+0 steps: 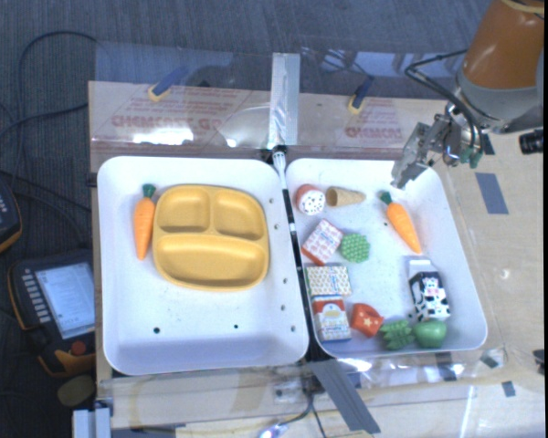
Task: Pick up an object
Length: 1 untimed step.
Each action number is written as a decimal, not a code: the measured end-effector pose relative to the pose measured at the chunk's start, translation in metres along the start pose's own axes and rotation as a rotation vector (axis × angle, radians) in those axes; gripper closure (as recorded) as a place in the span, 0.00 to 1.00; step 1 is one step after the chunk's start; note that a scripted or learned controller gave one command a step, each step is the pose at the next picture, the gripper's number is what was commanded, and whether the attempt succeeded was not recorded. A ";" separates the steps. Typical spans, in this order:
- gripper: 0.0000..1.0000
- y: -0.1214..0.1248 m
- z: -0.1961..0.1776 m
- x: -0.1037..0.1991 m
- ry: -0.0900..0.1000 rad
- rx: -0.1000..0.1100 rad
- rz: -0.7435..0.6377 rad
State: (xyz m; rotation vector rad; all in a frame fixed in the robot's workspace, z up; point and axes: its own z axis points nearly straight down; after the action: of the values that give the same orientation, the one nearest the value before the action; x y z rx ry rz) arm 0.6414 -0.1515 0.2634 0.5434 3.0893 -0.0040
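The right bin (pixel 461 272) holds several toy foods: an orange carrot (pixel 403 226), a cone (pixel 345 196), a red-and-white round piece (pixel 309 199), a pink box (pixel 322 241), a green bumpy piece (pixel 354 247), two small cartons (pixel 329 281) (pixel 331 318), a red piece (pixel 366 318), green items (pixel 397 335) (pixel 430 333) and a cow-print milk carton (pixel 427 296). My gripper (pixel 408 172) hangs over the bin's far right corner, just above and beyond the carrot's leafy end. Its fingers stand open with nothing between them.
The left bin (pixel 114 318) holds a yellow divided plate (pixel 210 235) and a second carrot (pixel 144 224) beside it. A metal divider strip (pixel 283 108) runs between the bins at the back. The grey arm with its orange band (pixel 502 35) enters at top right.
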 end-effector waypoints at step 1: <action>1.00 -0.023 0.105 0.102 0.005 0.000 -0.115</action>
State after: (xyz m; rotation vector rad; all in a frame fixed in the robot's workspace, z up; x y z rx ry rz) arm 0.5380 -0.1390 0.1578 0.3657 3.1201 -0.0026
